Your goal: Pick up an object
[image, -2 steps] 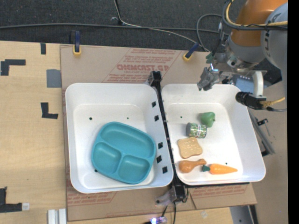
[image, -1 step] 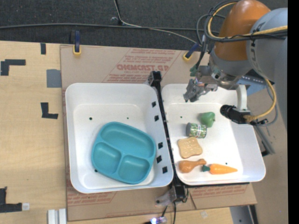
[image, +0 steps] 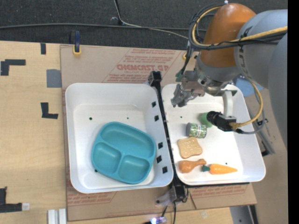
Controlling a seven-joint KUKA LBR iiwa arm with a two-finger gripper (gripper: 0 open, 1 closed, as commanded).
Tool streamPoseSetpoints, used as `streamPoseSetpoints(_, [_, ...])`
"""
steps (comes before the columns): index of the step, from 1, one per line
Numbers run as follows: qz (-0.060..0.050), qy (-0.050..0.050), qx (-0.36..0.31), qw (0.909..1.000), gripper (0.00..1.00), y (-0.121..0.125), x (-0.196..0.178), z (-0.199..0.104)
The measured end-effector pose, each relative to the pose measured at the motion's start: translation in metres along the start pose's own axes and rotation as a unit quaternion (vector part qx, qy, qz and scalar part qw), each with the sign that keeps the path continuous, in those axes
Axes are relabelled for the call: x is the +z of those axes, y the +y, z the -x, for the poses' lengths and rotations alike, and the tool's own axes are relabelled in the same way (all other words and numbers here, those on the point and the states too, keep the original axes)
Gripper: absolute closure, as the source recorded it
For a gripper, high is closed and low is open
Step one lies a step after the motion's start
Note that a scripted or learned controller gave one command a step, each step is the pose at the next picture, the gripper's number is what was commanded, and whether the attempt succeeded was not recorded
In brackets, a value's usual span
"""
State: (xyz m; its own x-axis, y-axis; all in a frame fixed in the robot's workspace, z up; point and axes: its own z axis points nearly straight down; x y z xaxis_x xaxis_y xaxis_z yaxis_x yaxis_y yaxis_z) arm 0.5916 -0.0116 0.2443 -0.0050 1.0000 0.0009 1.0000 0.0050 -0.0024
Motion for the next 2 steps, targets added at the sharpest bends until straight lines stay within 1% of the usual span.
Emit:
streamPoseSetpoints(1, [0.000, 0.000, 0.000, 1.0000, 1.00, -0.022, -0.002, -0.047])
streamPoseSetpoints(2, [-0.001, 0.000, 0.000, 1.0000, 1.00, -0.052, 0.015, -0.092])
